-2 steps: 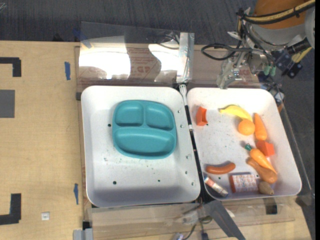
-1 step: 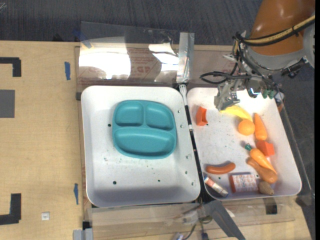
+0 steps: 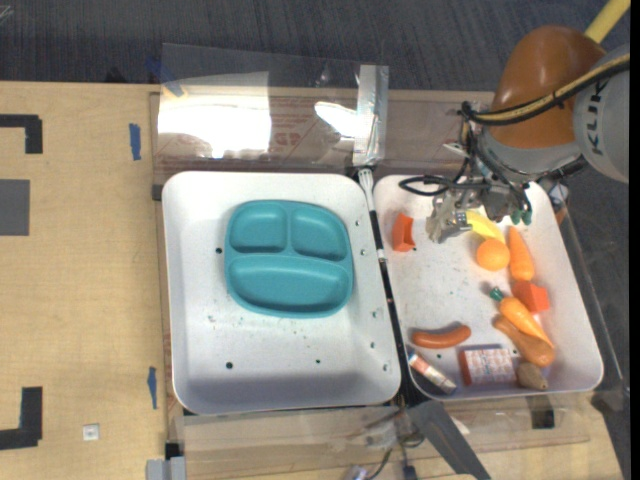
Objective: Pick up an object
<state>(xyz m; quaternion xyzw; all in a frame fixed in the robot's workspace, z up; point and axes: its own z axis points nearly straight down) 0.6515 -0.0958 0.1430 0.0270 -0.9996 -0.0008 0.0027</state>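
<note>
Toy orange [image 3: 491, 256] lies in the right bin [image 3: 580, 368], just beside the gripper [image 3: 449, 222].
Likely light, hard, smooth and prone to roll: pinch across its middle. Jaws' state: cannot tell.

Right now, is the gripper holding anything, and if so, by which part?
Nothing shows between its fingers. The gripper hangs over the right bin, between the small orange block and the yellow piece, gripping neither.
</note>
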